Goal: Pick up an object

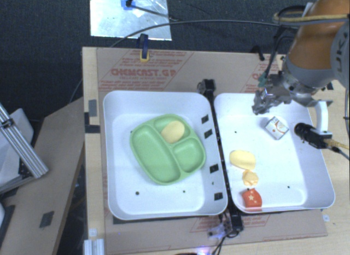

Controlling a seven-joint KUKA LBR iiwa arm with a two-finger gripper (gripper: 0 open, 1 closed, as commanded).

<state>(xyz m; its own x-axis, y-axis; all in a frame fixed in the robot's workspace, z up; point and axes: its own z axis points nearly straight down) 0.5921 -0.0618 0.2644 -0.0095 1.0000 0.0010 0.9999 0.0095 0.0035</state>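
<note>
The bench (136, 65) carries two shallow white bins side by side. The left bin (117, 139) holds a green divided plate (164, 152) at its middle, with a pale yellow rounded item (174, 131) lying in the plate's far compartment. The right bin (295, 183) holds four small things, all apart from one another. A small white and grey packet with an orange mark (276, 127) lies tilted toward the bin's far right part. A yellow lemon-like piece (242, 158) sits near the bin's left wall, a smaller yellow-orange piece (250, 178) just nearer, and a red piece (252, 198) at the near left corner.

The grey arm (320, 35) with its orange band reaches in over the right bin's far right corner, wrist bent down. The gripper (262, 105) hangs just beyond the packet, toward the far wall, nothing seen between its fingers; whether they are spread or closed cannot be told. The right bin's middle and near right floor lie bare.
</note>
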